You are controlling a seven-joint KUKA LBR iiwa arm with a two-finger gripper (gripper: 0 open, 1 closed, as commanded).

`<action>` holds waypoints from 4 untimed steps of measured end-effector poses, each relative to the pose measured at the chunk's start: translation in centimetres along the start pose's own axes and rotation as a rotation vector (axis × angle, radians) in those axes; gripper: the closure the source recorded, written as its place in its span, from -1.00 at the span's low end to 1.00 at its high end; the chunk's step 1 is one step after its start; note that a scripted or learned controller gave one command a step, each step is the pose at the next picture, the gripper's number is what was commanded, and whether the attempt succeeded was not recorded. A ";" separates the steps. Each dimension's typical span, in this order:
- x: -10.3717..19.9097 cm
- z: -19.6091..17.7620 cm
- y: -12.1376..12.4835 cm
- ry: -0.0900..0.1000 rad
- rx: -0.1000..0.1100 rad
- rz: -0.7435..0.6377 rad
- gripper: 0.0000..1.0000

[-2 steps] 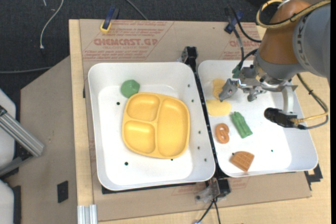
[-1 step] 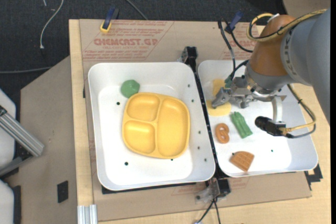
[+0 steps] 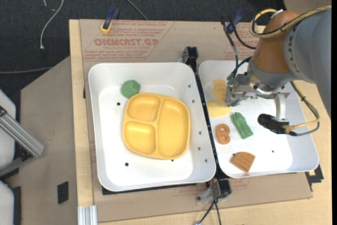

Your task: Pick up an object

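My gripper hangs low over the left part of the right bin, right above a pale yellow flat piece that lies against the bin's left wall. A green ridged block lies just below and to the right of the gripper. An orange pretzel-shaped piece sits near the bin's left wall, and a brown waffle-like wedge lies toward the front. The gripper body hides the fingertips.
The left bin holds a yellow three-part plate and a small green lump at its back left. A black clamp sits between the bins at the back. Cables run along the arm at the right.
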State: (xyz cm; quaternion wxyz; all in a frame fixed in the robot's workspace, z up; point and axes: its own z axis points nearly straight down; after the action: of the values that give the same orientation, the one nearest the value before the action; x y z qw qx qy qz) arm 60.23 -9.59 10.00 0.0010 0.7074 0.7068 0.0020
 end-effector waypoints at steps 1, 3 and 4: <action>0.2 -4.4 0.2 -0.002 -0.001 -0.002 1.00; -0.1 -15.9 -0.5 -0.003 -0.005 -0.003 1.00; 0.0 -19.2 -0.4 -0.002 -0.001 -0.002 1.00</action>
State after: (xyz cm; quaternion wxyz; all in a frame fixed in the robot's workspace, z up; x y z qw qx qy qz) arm 59.73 -9.65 29.22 0.0021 0.7067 0.7075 0.0017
